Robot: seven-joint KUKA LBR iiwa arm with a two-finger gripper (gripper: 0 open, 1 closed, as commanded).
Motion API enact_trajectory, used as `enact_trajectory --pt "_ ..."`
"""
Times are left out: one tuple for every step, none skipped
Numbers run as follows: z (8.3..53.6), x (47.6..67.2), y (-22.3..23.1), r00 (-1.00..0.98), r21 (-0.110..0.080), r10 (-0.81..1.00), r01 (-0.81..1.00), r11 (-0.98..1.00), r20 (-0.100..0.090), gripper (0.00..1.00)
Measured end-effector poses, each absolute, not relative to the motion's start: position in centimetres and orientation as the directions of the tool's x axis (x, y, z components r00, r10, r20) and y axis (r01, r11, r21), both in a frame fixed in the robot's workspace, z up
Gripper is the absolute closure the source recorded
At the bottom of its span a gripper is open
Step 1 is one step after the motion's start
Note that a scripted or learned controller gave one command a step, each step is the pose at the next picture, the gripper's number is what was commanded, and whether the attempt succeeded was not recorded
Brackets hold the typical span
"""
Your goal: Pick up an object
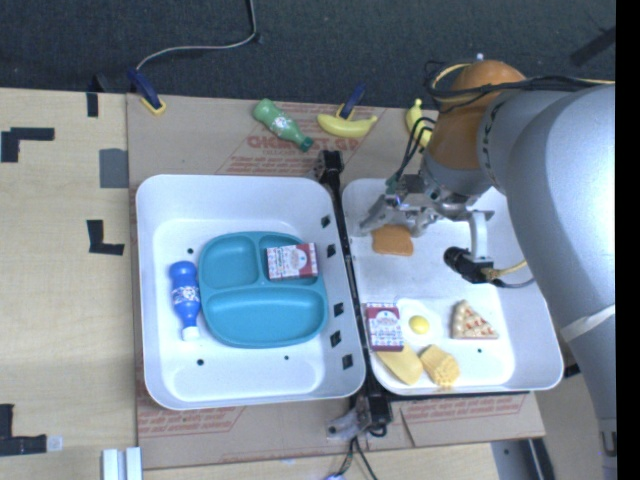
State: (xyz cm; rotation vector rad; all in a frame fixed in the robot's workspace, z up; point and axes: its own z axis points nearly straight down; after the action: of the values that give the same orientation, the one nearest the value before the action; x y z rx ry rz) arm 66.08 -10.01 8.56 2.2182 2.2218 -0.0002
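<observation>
**Claw low over a toast-coloured piece in the right bin**

The claw point(398, 216) hung just above an orange-brown bread-like piece point(393, 242) near the right bin's point(520, 373) upper left corner. Whether it was gripping anything could not be told. A blue plate point(255, 298) lay in the left bin point(160, 268).

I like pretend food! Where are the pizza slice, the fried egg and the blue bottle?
pizza slice point(474, 322), camera view, middle of the topping.
fried egg point(419, 323), camera view, on the yolk.
blue bottle point(184, 294), camera view, on its label.
</observation>
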Motion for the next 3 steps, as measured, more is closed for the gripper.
enact_trajectory --pt "9.6 66.1 -10.0 -0.002 0.004 1.0 1.0 0.002 -0.004 1.0" --pt "9.6 66.1 -10.0 -0.002 0.003 1.0 1.0 0.002 -0.003 0.0" --pt "8.6 64.0 -9.5 0.0 0.003 1.0 1.0 0.0 -0.002 0.0"
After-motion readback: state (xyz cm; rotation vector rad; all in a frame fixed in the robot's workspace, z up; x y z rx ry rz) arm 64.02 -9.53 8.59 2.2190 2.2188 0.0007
